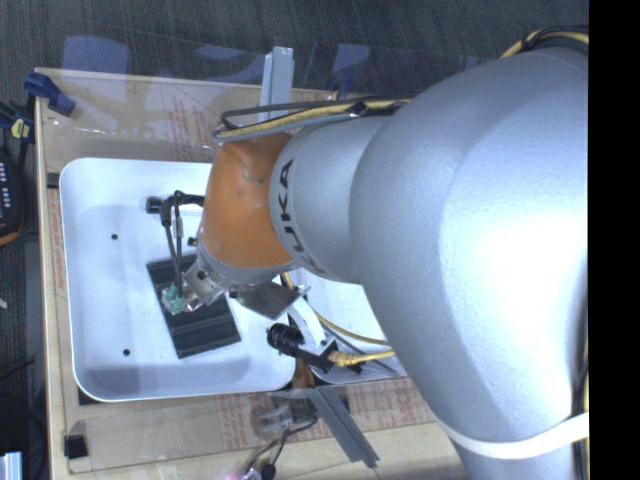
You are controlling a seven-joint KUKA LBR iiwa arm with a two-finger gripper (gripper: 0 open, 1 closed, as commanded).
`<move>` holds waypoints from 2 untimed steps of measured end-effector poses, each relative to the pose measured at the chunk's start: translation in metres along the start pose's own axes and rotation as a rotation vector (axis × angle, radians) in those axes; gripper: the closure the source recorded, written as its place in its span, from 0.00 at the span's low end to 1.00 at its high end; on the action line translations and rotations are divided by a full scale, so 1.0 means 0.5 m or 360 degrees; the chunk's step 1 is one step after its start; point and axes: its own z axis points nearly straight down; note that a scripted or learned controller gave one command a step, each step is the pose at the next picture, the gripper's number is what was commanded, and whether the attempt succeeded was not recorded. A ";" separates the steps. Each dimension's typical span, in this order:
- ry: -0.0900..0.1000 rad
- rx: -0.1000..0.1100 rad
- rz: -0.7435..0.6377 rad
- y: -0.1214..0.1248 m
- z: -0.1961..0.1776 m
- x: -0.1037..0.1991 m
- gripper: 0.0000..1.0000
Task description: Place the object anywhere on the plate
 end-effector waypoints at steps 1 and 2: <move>0.0002 0.0008 0.0225 0.021 0.124 0.111 1.00; 0.0001 -0.0001 -0.0065 -0.017 -0.125 0.060 1.00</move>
